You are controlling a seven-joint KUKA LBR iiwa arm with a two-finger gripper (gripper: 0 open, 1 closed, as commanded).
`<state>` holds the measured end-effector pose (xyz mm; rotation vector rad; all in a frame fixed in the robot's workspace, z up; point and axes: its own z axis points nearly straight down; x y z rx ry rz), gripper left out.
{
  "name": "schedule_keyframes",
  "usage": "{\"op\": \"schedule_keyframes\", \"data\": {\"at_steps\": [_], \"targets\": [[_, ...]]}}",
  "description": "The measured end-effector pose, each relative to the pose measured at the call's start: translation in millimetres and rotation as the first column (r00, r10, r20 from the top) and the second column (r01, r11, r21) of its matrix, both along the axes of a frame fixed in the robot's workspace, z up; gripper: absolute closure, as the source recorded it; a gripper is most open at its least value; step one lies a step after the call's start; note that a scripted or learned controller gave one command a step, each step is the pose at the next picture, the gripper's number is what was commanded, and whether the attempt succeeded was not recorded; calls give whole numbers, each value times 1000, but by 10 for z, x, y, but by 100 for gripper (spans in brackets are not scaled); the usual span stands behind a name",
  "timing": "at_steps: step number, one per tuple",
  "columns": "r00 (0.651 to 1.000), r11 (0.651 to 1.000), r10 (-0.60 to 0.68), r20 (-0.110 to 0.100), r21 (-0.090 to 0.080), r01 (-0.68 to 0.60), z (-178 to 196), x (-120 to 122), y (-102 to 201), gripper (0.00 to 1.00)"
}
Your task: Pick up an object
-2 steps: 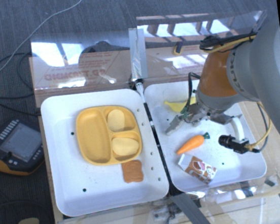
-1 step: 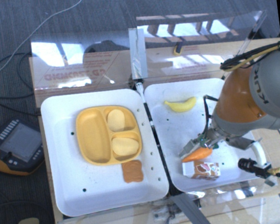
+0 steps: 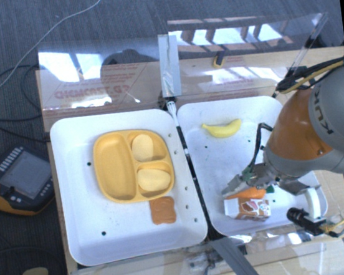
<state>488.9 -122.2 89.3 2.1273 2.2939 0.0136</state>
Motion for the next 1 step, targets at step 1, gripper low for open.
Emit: {"op": "schedule_keyframes", "data": {"at_steps": [1], "targets": [[934, 934, -358, -9, 2, 358, -11, 404, -18, 0]]}}
